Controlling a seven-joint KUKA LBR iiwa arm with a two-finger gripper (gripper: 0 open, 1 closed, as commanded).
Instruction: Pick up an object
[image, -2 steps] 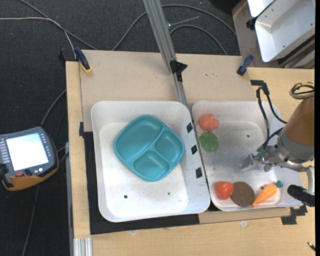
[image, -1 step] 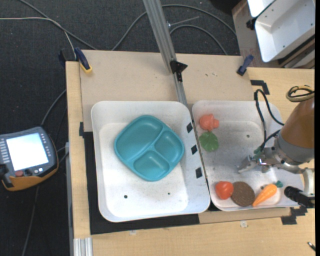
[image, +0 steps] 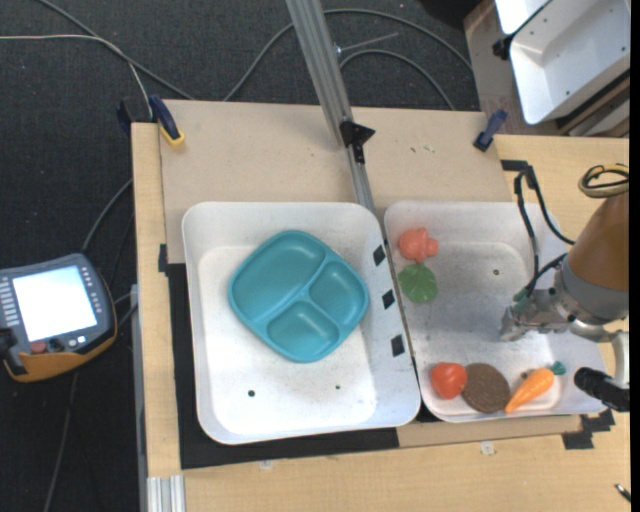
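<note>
The objects wait in the two bins. Far to the left of the gripper (image: 522, 322), a teal divided plate (image: 298, 295) lies in the left bin (image: 215, 400). Nearer, still left, are a pink-orange toy (image: 417, 244) and a green one (image: 419, 284). Below-left of the gripper lie a red tomato (image: 449, 379), a brown disc (image: 486, 387) and a carrot (image: 531, 389). The gripper hangs over the right bin (image: 470, 225); whether it is open is not clear.

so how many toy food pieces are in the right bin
5. A pinkish-red piece and a green one sit by the left wall; a red tomato, brown disc and orange carrot line the near edge. The arm may hide more.
</note>
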